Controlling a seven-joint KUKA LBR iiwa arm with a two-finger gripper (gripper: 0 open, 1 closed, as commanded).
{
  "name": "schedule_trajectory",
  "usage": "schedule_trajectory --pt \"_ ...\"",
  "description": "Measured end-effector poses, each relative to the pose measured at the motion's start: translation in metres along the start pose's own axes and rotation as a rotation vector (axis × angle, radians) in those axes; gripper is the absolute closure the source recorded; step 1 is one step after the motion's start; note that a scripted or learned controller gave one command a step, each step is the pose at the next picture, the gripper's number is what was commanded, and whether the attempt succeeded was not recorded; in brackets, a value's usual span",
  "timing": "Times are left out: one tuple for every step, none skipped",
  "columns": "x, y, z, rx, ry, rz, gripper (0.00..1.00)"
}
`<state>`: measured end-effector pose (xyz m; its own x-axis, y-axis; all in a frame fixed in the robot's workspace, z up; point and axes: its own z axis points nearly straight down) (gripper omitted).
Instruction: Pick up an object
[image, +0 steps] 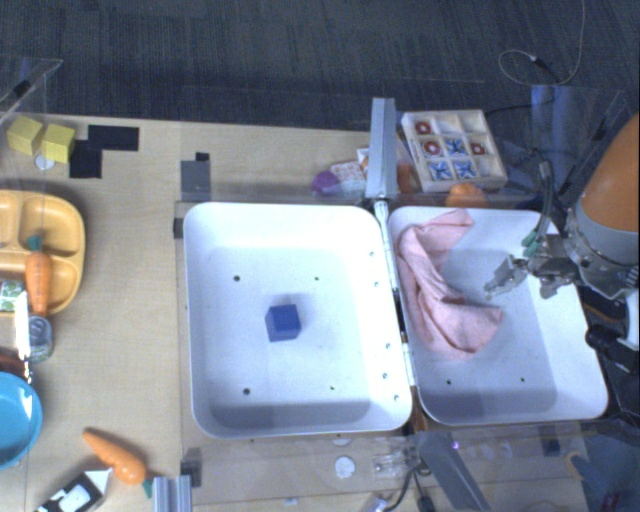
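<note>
A small blue cube sits near the middle of the left bin. A crumpled pink cloth lies along the left side of the right bin. My gripper hangs over the right bin's middle, just right of the cloth. It is open, its fingers spread apart with nothing between them. One fingertip reaches close to the cloth's right edge. The arm's orange band shows at the far right.
Behind the bins lie a tic-tac-toe board, a purple item and an orange ball. On the left of the bench are a yellow tray holding a carrot, a blue bowl and another carrot.
</note>
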<state>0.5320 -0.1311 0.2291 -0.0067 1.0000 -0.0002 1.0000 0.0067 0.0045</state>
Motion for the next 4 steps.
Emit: schedule_trajectory --pt "-0.011 0.019 0.132 -0.006 -0.002 -0.096 0.00" --pt "0.031 0.018 0.138 -0.013 -0.003 -0.151 0.00" --pt "0.043 0.019 0.138 -0.014 -0.005 -0.186 0.00" --pt "0.035 0.102 0.135 -0.002 -0.001 0.111 0.00"
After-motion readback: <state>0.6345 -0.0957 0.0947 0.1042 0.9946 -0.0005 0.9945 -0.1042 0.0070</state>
